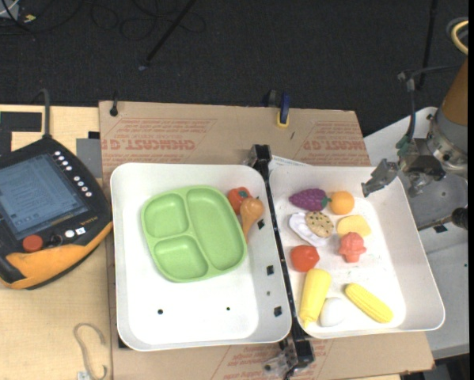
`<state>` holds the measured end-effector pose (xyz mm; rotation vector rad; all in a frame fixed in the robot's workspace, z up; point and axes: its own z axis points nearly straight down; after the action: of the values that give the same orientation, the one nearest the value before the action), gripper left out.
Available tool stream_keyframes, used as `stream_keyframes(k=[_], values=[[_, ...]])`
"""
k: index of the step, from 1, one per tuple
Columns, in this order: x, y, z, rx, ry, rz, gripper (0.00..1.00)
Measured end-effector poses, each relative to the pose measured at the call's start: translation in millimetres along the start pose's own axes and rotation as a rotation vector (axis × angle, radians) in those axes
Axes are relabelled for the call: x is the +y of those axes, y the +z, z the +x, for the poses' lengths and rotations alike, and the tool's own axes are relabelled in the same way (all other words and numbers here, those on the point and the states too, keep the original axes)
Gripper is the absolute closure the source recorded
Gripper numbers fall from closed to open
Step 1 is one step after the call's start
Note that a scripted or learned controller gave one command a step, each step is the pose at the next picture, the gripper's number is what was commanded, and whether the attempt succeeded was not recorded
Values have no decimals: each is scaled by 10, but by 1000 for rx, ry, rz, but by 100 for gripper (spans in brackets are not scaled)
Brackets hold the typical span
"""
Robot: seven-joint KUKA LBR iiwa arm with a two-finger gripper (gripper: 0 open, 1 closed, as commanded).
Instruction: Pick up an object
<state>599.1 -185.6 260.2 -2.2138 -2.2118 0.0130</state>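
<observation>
Toy food crowds the right bin — beside the green tray, the left bin's front floor lies open.

Robot lab: teach pendant, cables.

Single fixed camera above the bench, slanted downward, both white bins wholly framed

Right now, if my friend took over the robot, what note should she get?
Gripper: at the right bin's upper right edge, holding nothing I can see; fingers unclear.
Right bin: toy food, grapes, orange, cookie, tomato, two corn cobs, more.
Left bin: green tray, with a small pear beside it.
Done: nothing picked yet.
Left: grab one toy and lift it.
</observation>
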Motion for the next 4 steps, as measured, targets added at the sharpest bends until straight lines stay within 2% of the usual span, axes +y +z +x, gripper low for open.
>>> stream_keyframes(k=[1, 2, 4], values=[[19, -81, 0, -3, -2, -14, 0], [132, 463, 27, -2, -6, -9, 0], [20, 1393, 82, -1, -2, -9, 0]])
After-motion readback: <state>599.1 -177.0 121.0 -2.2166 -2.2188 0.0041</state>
